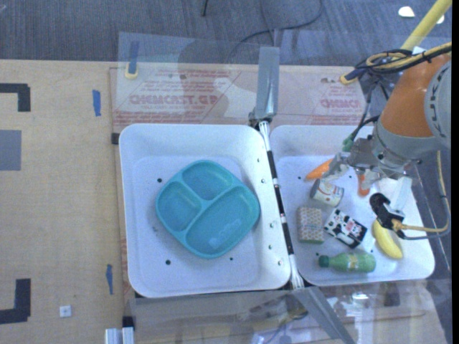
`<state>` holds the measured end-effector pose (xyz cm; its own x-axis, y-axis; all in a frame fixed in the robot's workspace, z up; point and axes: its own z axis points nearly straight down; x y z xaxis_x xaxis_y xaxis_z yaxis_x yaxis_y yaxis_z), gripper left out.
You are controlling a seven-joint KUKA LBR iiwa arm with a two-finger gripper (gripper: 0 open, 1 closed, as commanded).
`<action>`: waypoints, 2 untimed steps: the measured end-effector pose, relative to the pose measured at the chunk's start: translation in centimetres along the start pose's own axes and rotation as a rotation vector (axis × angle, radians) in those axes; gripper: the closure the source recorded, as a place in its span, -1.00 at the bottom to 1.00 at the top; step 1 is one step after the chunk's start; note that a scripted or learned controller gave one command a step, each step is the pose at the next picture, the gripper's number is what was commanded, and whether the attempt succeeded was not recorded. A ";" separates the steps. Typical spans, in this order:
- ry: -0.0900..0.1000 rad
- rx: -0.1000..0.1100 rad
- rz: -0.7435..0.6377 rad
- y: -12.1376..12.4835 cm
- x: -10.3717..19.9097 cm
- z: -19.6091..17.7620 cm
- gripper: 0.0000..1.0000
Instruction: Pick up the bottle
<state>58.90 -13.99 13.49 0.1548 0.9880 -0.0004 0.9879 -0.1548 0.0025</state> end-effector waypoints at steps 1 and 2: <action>0.000 -0.003 0.585 -1.0 1.7 4.7 -1.00; -0.001 -0.002 0.580 -0.9 1.8 3.9 1.00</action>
<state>58.30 -12.09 9.55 0.6707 0.7417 0.0001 0.7417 -0.6707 0.0043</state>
